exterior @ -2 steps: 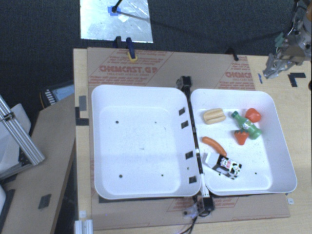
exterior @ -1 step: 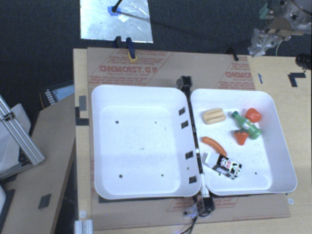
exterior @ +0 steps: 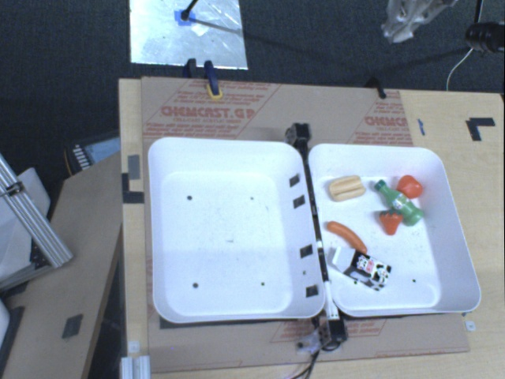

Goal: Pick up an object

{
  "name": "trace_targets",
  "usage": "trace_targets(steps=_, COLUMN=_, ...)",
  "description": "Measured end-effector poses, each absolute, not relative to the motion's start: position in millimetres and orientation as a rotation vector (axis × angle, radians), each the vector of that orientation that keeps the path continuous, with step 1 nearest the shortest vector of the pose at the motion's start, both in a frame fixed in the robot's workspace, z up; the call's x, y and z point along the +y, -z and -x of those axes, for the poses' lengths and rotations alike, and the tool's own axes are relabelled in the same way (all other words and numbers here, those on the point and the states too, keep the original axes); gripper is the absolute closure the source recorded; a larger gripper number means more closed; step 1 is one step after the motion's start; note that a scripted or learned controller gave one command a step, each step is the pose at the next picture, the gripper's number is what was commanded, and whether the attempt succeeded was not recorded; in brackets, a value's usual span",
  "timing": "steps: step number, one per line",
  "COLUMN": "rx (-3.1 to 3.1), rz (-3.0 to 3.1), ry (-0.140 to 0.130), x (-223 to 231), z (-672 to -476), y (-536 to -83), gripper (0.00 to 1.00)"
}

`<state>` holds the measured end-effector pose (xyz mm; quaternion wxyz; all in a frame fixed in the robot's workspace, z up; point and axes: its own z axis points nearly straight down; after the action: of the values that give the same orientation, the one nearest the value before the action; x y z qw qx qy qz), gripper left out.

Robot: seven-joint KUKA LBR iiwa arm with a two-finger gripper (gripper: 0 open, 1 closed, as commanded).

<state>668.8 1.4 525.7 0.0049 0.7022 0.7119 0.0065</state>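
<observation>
The right bin (exterior: 454, 212) holds several small items. A tan bread roll (exterior: 346, 187) lies near its back left. A green bottle (exterior: 398, 202) lies slanted between two red pieces (exterior: 409, 185) (exterior: 390, 223). An orange sausage (exterior: 346, 234) lies near the bin's left wall, and a black-and-white patterned block (exterior: 368, 269) sits just in front of it. My gripper (exterior: 406, 16) hangs high at the top right of the view, well behind the bins and above the dark floor, far from every item.
The left bin (exterior: 158, 212) sits beside the right one, joined along a black hinge strip (exterior: 312, 227). A shiny metal sheet (exterior: 188, 20) lies on the floor at the back. A cardboard sheet (exterior: 260, 109) underlies both bins. An aluminium rail (exterior: 31, 219) stands at left.
</observation>
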Motion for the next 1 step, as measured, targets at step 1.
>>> trace_targets(steps=1, rx=2.237, rz=-2.206, ry=-0.008, x=103.1, z=-667.8, y=-522.9, gripper=1.00)
